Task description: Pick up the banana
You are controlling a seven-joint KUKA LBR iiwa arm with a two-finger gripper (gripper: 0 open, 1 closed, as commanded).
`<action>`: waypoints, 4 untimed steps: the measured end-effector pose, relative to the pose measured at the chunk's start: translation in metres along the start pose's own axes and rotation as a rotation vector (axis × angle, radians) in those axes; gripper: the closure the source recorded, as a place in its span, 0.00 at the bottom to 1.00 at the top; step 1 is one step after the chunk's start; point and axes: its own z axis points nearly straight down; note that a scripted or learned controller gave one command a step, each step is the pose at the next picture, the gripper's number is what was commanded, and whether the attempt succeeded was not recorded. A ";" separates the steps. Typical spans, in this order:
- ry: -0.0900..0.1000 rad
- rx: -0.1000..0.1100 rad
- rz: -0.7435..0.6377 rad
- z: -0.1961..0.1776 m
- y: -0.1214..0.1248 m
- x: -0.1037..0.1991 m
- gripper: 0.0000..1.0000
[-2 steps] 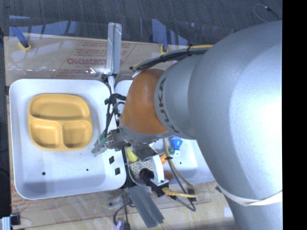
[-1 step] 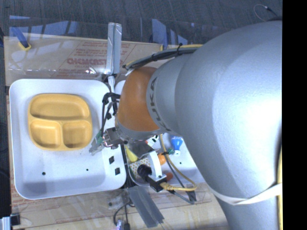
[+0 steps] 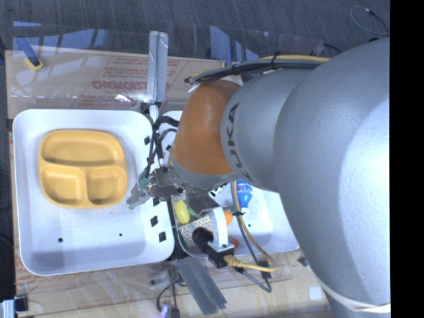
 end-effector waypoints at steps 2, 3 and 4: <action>0.010 -0.003 0.157 0.101 0.112 0.027 0.00; 0.003 0.016 0.152 0.100 0.106 0.026 1.00; -0.003 0.005 0.439 0.005 0.093 0.084 1.00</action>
